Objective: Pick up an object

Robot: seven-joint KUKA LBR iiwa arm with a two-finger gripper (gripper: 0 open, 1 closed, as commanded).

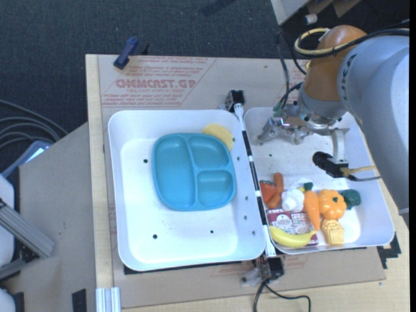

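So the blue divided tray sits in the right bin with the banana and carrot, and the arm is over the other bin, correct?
Not quite. The camera view shows the blue divided tray in the left bin, while the banana and carrot lie in the right bin, and the arm is over that right bin.

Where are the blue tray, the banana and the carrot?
blue tray [193,172]: camera view, on its large left compartment.
banana [290,238]: camera view, on the middle of its curve.
carrot [312,208]: camera view, on its mid-length.
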